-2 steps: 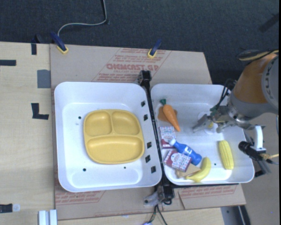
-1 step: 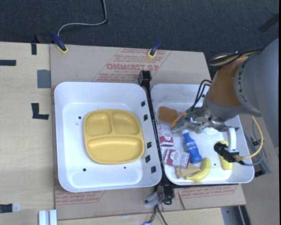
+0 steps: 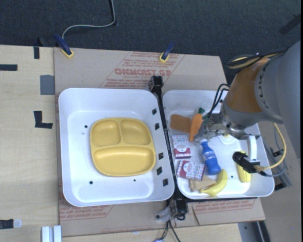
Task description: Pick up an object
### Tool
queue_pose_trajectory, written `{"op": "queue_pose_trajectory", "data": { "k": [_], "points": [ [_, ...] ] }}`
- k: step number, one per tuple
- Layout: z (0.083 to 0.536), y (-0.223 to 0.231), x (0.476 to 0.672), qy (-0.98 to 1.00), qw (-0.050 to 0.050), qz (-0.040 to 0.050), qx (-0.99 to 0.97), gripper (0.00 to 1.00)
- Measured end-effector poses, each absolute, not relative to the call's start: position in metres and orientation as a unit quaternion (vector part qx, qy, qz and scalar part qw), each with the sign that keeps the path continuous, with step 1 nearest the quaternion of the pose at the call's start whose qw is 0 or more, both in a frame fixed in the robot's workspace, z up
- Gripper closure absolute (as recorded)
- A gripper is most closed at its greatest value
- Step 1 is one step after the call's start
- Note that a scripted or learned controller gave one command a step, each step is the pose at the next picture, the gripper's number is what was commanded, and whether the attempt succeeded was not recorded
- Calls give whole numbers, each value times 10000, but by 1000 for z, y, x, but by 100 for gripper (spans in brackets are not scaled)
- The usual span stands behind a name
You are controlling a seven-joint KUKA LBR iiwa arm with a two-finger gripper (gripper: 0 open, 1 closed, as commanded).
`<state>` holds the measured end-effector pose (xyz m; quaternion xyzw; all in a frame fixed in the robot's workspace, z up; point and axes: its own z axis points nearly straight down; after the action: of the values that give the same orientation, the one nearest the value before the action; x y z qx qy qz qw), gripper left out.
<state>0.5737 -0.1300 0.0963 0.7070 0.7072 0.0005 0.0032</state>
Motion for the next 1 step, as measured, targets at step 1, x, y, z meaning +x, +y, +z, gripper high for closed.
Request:
{"op": "queue_pose_trajectory", "data": {
  "k": [1],
  "points": [
    [96, -130, 574, 7072, 31, 4, 7070, 0]
  ]
}}
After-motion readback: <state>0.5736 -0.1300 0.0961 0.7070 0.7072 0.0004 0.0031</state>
